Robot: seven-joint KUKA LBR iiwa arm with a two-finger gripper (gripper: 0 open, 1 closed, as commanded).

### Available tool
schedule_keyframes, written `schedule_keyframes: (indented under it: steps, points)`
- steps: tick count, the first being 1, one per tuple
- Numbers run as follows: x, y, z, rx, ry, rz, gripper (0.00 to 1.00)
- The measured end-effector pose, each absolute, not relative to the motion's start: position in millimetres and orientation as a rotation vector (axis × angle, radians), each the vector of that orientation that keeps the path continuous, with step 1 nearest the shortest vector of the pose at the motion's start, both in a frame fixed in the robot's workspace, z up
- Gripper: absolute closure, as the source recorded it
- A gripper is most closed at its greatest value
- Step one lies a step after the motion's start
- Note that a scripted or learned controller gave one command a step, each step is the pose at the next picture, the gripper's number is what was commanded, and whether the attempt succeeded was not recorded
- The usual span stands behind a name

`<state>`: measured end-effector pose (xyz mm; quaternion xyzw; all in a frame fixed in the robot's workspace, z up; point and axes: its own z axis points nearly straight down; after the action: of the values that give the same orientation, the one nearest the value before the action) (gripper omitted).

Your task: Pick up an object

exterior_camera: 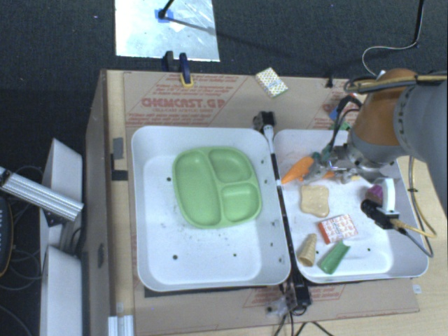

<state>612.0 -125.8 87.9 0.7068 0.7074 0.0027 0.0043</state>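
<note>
while red "chemcast gp" print shows on the table (183, 103), i can't tell my gripper's (330, 161) state beside the carrot (299, 169).

Even overhead light, soft focus all round.
The white bins (210, 135) glow bright with faint shadows under their rims; glare washes the silvery sheet (168, 19) at top, the dark floor (49, 54) reads grainy, and edges stay slightly blurred.

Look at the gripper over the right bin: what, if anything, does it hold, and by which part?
It cannot be told. The gripper sits low by the orange carrot in the right bin, but the view is too blurred to show anything between its fingers.
</note>
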Motion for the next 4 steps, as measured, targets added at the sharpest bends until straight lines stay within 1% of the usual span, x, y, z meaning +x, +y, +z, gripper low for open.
schedule_keyframes:
  steps: [1,2,3,4]
  points:
    - [613.4,-125,99,2.213,2.216,0.015,1.0]
    - [613.3,-125,99,2.213,2.217,0.014,0.0]
    - [661.1,-165,87,2.27,2.252,-0.037,0.0]
    - [661.9,-166,100,2.266,2.253,-0.039,1.0]
